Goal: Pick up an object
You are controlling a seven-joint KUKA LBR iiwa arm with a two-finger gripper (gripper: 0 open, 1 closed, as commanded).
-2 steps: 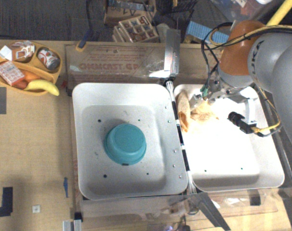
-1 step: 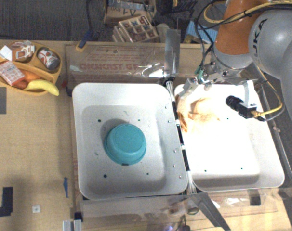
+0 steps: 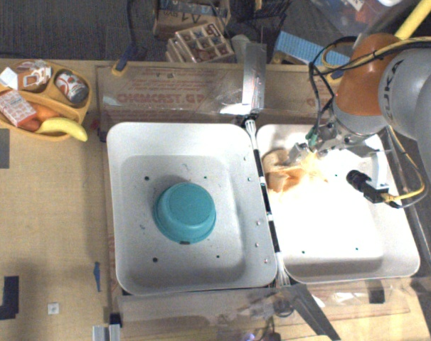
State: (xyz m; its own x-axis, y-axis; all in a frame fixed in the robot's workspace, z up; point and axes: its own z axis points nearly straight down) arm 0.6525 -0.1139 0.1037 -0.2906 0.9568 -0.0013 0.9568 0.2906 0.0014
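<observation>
Tool [image 3: 306, 150] beside tan object [image 3: 281, 174]

Table [image 3: 45, 212]: light tan wood, bare across its left part.
Left bin [image 3: 130, 261]: shallow and white, resting on the table just left of centre.
Right bin [image 3: 358, 261]: shallow and white, set beside the left bin, their inner edges touching or nearly so.
Yellow tray [image 3: 9, 116]: at the table's far left corner, well apart from the bins, with a banana [image 3: 62, 127] on its near rim.
Board [image 3: 173, 91]: a worn brown panel with faded red lettering, lying along the far side of the left bin.
Black marks [image 3: 9, 297]: flat dark patches on the table's left edge.
</observation>
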